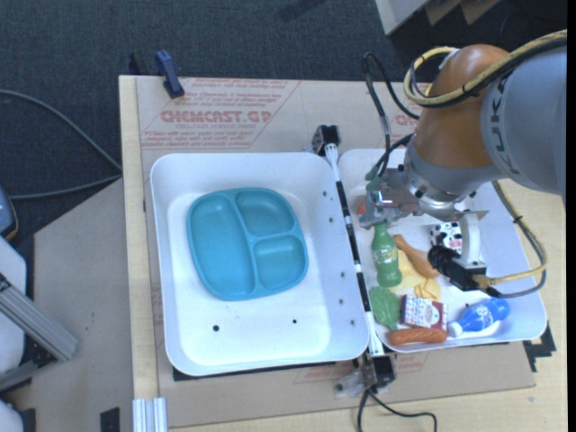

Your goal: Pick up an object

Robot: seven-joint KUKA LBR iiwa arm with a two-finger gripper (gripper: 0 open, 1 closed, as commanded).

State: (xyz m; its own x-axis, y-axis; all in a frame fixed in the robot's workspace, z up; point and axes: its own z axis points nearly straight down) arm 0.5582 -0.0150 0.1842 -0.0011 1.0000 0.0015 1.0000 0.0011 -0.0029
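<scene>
Nothing looks lifted yet: the small objects lie in the right-hand shallow white bin (531, 318), among them a green plastic bottle (385, 256) at the bin's 9 o'clock side, a blue-and-white bottle (479, 318) toward 5 o'clock and a red sausage-shaped toy (417, 336) at 6 o'clock. The grey arm with its orange band (459, 120) stoops over the bin's 12 o'clock half, its gripper (396, 201) low just above the green bottle's cap. Whether it has closed on anything, I cannot tell. The left white bin (171, 241) holds a blue divided plastic tray (247, 241).
</scene>
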